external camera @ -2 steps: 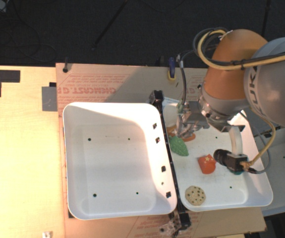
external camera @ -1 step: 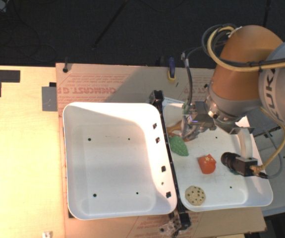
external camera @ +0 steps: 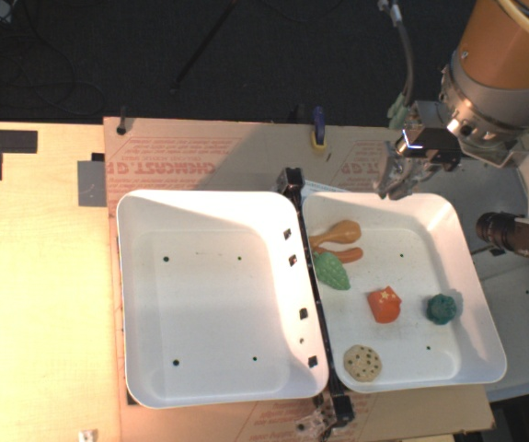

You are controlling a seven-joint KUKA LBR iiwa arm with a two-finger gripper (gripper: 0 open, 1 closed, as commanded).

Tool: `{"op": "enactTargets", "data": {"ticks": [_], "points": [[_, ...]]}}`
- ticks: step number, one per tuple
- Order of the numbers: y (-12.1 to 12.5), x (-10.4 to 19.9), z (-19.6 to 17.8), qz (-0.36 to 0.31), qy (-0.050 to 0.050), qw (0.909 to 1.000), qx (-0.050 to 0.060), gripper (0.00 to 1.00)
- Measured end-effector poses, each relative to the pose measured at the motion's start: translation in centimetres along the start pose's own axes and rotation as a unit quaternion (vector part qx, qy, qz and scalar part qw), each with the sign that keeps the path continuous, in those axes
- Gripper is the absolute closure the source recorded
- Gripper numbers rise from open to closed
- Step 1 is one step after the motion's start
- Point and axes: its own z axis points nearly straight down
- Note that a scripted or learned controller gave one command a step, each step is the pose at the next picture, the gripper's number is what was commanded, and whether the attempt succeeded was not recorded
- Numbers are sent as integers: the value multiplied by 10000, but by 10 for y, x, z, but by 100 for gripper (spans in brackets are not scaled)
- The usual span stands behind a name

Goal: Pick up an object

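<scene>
Orange drumstick (external camera: 338, 234) lengthwise left-right, bulb rightward (fingers (external camera: 395, 184) above bin rim, grip state unclear).

Bright, even overhead light on the table (external camera: 34, 274); white bins (external camera: 209, 389) near blown out, little glare. Soft shadow across left bin's far corner. Background beyond far edge black. Slight softness, focus okay.

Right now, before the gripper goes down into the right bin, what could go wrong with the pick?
1. The orange drumstick, the orange carrot and the green leafy piece lie bunched by the divider, so the gripper may catch two or hit the wall.
2. The cookie lies flat and may be hard to pinch.
3. The red piece and the teal ball may roll away.
</scene>
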Motion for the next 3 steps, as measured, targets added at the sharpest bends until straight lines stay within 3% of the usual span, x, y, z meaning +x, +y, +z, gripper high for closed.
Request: {"op": "enactTargets", "data": {"ticks": [1,2,3], "points": [[-8,-37,193,33,-15,9999,158,100],[9,-19,29,-4,-6,10000,9,100],[67,24,228,-14,-11,9999,132,100]]}}
